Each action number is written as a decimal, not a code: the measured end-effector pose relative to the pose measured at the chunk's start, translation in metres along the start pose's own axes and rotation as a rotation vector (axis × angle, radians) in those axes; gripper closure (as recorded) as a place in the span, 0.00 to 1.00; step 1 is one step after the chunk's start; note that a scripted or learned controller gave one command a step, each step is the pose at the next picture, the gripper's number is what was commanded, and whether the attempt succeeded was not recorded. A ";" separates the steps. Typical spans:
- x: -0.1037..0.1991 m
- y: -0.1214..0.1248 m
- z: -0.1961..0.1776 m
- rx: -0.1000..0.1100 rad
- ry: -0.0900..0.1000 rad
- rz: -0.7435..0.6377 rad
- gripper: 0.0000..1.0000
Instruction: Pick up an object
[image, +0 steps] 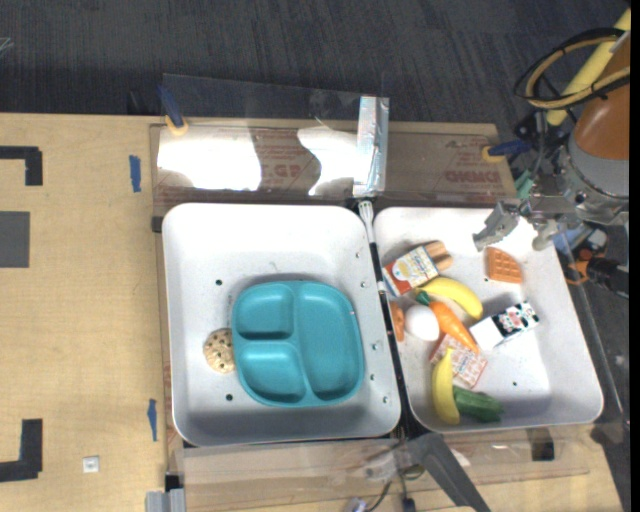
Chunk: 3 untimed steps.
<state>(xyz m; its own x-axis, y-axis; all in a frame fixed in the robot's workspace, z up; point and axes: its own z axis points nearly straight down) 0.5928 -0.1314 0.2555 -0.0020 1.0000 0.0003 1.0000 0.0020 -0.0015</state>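
Note:
The right bin (560, 390) holds a pile of toy food: an orange waffle (505, 267), a small juice carton (415, 267), a yellow banana (452, 294), a carrot (453, 324), a white egg (422, 324), a white-and-black box (506, 325), a red-and-white packet (463, 364), a second banana (442, 390) and a green cucumber (478, 404). My gripper (516, 230) hovers over the bin's far right corner, just beyond the waffle. It is open, its fingers spread, with nothing between them.
The left bin (190, 250) carries a teal divided plate (297, 340) with a cookie (219, 350) beside its left edge. A clear plastic sheet and a cardboard strip (300, 160) stand behind the bins. Cables hang at the upper right by the arm.

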 end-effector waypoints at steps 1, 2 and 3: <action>0.068 -0.014 0.073 0.005 0.002 -0.041 0.00; 0.035 -0.033 0.148 0.007 0.001 0.025 0.00; 0.033 -0.016 0.169 -0.004 0.000 -0.103 0.00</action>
<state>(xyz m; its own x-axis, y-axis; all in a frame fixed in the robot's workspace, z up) 0.5760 -0.0983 0.0868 -0.1046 0.9945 0.0007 0.9945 0.1046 0.0022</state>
